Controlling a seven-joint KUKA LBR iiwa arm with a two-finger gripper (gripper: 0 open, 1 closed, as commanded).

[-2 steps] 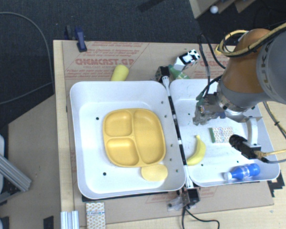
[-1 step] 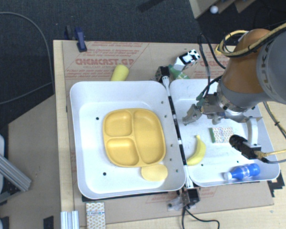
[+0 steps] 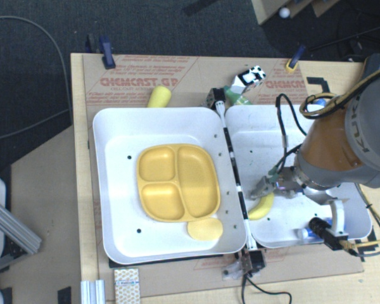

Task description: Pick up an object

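A small yellow banana-shaped object [image 3: 261, 207] lies in the right bin [image 3: 259, 132], close to its left wall. My gripper [image 3: 270, 186] hangs right over the banana's upper end, touching it or nearly so. A blue and white object [image 3: 312, 232] rests at the front of the same bin, partly under the arm. The left bin [image 3: 114, 170] holds a yellow divided plate [image 3: 177, 182] and a pale yellow disc [image 3: 205, 228] at the plate's front edge.
The grey and orange arm [image 3: 342, 144] covers much of the right bin's right half. Behind the bins on the bench are a yellow cylinder [image 3: 159, 96], a green item [image 3: 238, 97] and a black-and-white piece [image 3: 251, 76]. Cables [image 3: 285, 113] loop over the right bin.
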